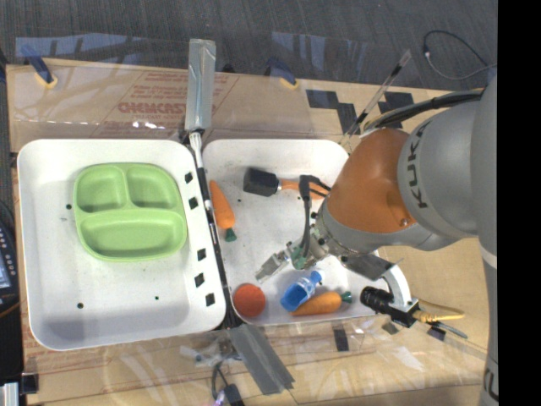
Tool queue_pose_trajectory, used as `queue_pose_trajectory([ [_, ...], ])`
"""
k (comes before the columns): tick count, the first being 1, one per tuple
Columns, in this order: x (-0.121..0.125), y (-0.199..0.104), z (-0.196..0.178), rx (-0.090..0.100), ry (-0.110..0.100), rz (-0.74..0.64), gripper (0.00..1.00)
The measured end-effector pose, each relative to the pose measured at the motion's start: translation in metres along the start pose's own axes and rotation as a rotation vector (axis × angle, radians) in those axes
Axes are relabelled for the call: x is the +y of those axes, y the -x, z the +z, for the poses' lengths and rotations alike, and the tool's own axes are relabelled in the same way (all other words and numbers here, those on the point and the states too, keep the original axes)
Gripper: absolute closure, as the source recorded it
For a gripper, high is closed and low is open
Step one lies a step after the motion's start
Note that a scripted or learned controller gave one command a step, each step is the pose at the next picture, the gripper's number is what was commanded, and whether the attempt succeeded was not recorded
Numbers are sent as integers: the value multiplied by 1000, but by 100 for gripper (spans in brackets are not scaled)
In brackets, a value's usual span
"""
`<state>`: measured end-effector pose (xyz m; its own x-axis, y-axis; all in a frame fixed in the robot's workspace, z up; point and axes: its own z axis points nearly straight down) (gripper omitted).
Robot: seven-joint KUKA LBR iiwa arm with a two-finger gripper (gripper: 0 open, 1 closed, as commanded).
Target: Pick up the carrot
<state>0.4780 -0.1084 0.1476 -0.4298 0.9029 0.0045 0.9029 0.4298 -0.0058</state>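
Camera view, left to right: green sectioned plastic plate in left white bin; orange tapered carrot lying at right white bin's left wall, ungrasped; metal two-finger gripper apart from carrot, fingers slightly spread, empty. Pick not begun.

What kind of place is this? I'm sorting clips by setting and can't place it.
Probably a robotics lab, set up for pick-up trials. A grey and orange robot arm reaches over two white bins taped to a cardboard-covered bench, with toy food such as a carrot and a green plate.
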Motion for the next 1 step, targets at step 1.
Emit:
queue_pose_trajectory([
  [1,36,12,58,-1,2,-239,0],
])
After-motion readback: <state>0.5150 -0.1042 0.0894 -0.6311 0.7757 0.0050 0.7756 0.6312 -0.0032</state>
